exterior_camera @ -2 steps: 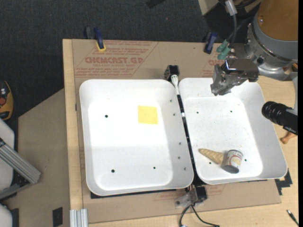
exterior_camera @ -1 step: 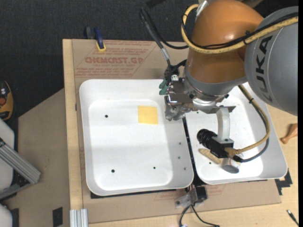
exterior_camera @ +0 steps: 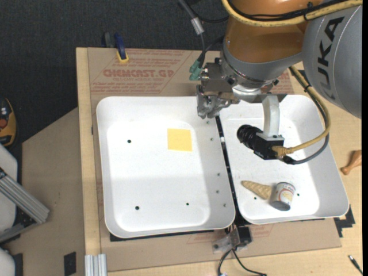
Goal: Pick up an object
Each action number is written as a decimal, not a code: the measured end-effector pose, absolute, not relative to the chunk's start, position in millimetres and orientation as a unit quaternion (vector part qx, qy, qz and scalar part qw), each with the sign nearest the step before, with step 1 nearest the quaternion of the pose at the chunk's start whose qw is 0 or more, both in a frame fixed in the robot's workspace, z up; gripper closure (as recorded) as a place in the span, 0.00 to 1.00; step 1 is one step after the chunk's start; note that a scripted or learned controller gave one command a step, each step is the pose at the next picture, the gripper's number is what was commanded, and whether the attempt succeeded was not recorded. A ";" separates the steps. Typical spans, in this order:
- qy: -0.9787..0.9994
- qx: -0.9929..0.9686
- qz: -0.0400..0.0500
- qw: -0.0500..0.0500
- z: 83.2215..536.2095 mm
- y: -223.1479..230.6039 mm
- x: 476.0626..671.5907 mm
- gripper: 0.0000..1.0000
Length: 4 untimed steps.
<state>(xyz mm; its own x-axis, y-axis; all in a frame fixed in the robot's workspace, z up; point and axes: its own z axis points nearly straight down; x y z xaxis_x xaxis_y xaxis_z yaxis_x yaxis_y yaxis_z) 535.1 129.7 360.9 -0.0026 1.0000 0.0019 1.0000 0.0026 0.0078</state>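
Currently the tool [exterior_camera: 208, 109] hangs at the upper bin divide; whether it is spread cannot be determined. Nearest object: yellow square [exterior_camera: 179, 139], lower left.

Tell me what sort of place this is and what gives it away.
Probably a robotics lab or test cell, not a home or shop. A KUKA arm reaches over two white bins set on a cardboard-covered bench, with loose cables and a few small pick objects: a yellow square, a cone.
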 end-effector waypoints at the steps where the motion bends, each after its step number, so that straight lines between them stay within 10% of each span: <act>1: 0.708 0.706 -0.004 -0.003 304.6 144.5 494.0 1.00; 2: 0.710 0.704 -0.003 -0.003 270.3 229.4 476.7 1.00; 4: 0.707 0.707 0.001 0.000 312.0 224.3 479.3 1.00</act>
